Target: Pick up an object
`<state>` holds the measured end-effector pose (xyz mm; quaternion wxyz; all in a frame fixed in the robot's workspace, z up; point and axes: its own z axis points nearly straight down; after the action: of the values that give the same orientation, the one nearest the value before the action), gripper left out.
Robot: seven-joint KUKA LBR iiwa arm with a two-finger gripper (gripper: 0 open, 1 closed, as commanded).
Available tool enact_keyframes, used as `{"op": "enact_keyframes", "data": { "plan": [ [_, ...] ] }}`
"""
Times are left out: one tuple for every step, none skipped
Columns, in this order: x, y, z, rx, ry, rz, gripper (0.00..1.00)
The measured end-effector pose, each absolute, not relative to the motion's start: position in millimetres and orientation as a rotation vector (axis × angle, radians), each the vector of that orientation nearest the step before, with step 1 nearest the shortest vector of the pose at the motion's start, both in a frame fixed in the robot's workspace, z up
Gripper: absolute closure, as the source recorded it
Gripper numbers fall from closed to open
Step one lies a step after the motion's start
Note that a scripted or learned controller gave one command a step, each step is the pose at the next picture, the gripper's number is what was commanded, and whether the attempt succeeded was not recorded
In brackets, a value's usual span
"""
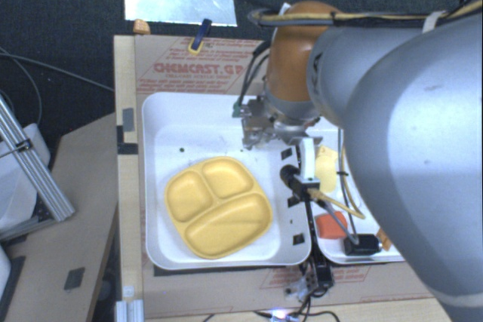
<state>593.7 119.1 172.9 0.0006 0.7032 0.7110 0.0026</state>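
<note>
Looking down at a slant on two shallow white bins side by side, a large grey arm with an orange band fills the right of the camera view; its gripper (253,133) hangs low over the far right part of the left bin (155,162); whether anything is gripped, or how the gripper is set, cannot be told from this angle, since the wrist blocks the tip.

A yellow divided plate (218,206), with three compartments, lies flat in the near half of the left bin, apart from the gripper; it is the only thing there to pick up. The right bin (336,254) holds a pale yellow object (326,168), an orange object (330,224) and a small black object (362,243), partly hidden by the arm.

Risks, as a judgement: the gripper looks placed over bare bin floor beyond the plate, so closing here would likely catch nothing; the plate is wide, flat and smooth, so a grip on its rim could slip or tip it; a descent near the divider between the bins could strike the wall.
</note>
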Motion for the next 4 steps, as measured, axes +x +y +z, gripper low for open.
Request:
{"op": "enact_keyframes", "data": {
  "plan": [
    [558.4, 169, 83, 2.210, 2.228, 0.007, 1.00],
    [497.1, 176, 92, 2.206, 2.191, 0.053, 1.00],
    [590.6, 169, 152, 2.210, 2.219, 0.018, 1.00],
    [506.0, 177, 87, 2.213, 2.205, 0.024, 1.00]
  ]
}}
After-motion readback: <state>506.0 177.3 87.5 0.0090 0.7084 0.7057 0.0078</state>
